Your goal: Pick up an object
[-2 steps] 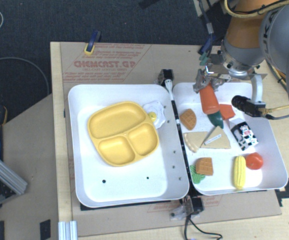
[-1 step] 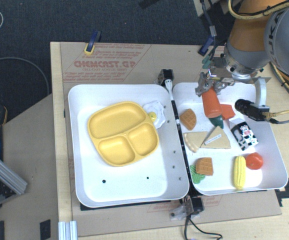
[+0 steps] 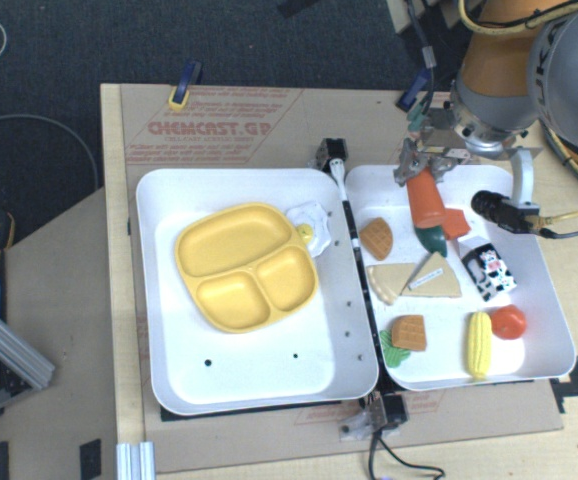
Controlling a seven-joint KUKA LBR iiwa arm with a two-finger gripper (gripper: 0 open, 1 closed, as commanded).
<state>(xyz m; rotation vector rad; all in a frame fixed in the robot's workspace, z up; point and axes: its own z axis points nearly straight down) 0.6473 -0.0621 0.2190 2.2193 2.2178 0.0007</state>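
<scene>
I am seeing my hand (image 3: 424,168) touching the carrot (image 3: 427,206) in the right bin (image 3: 554,308); whether it is pinching, I cannot tell.

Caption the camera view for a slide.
Gripper poised over toy carrot in right bin; yellow divided plate in left bin.

Right bin (image 3: 559,340) crowded with toy food, left bin (image 3: 159,268) open (beyond yellow tray (image 3: 244,266))

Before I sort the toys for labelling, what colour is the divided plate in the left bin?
Yellow: the plate, seen best in the camera view.
</scene>
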